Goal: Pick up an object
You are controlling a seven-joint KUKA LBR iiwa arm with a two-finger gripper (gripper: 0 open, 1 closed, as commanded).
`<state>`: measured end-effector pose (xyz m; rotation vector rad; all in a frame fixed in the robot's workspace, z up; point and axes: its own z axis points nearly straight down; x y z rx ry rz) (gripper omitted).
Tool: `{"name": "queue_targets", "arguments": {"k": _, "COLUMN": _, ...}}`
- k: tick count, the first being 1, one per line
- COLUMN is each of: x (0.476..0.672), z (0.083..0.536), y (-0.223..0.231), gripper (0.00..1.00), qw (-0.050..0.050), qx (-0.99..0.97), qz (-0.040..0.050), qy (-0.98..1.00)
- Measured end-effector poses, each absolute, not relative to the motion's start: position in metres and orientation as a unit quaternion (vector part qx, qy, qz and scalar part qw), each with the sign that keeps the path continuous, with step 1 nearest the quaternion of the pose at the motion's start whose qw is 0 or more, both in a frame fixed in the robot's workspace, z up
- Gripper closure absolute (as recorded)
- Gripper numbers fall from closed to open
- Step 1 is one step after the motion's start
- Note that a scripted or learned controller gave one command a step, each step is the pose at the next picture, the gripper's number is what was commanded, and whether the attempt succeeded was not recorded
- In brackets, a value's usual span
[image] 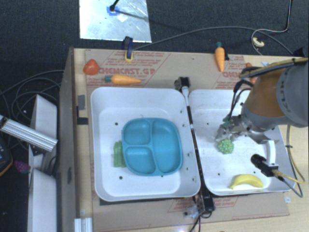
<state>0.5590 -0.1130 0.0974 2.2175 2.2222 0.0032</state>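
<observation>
We read red print on brown cardboard sheet (159,64) under bins: one line, partly legible, looks like "CHEMCAST GP", along sheet's far edge just above left bin (104,129). More red print on same sheet near right far corner, beside orange carrot toy (220,57), cut off by arm, unreadable. Faint red marks on sheet's near edge, too small to tell.

1. Dark carpet floor (34,28) around the bench.
2. Shiny metal sheet (115,12) lying on it, top left.
3. Black cables (29,88) trailing left.
4. Cardboard board (159,62) covers the bench top.
5. Flat, even light.
</observation>
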Motion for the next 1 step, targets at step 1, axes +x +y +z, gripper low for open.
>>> {"name": "queue_targets", "arguments": {"k": 1, "x": 0.6004, "z": 0.1861, "y": -0.0609, "gripper": 1.00, "qw": 0.002, "qx": 0.705, "qz": 0.0023, "qy": 0.709}}
